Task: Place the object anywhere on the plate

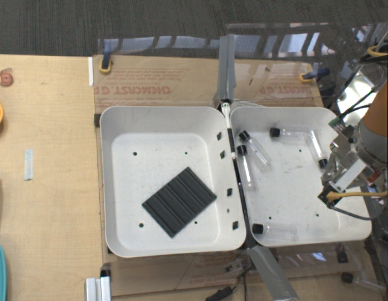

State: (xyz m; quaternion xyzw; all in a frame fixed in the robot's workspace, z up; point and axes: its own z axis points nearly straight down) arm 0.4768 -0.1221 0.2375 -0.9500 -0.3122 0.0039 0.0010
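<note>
Object: a clear tube (316, 145) with a black cap (322, 163), judged the likeliest target because it lies nearest the gripper. It rests on the floor of the right bin (294, 111) and is not lifted.
Gripper: the gripper (335, 185) hangs over the right-hand side of that bin, on the arm with the orange band (377, 115). Whether it is clenched or released cannot be told here, and nothing can be seen in its grasp.
Bearing to the object: just beside the gripper, up and slightly left of it in the view, with the capped end being the end closer to it.
Long axis: runs nearly straight up the view and leans a little to the left, so the tube lies lengthwise away from the gripper instead of across it.
Other tubes: four more clear capped tubes lie farther left of the gripper. One is up-left (293, 132), two are by the divider (255, 150) (246, 170), and one is low-left by the near wall (279, 232).
Plate: the dark ribbed plate (179, 201) lies well apart to the gripper's left, in the left bin (107, 168), turned at a diagonal.
Judgement: the pick appears not yet made. A short shift toward the tube would come first, followed by a long carry leftward over the divider.
</note>
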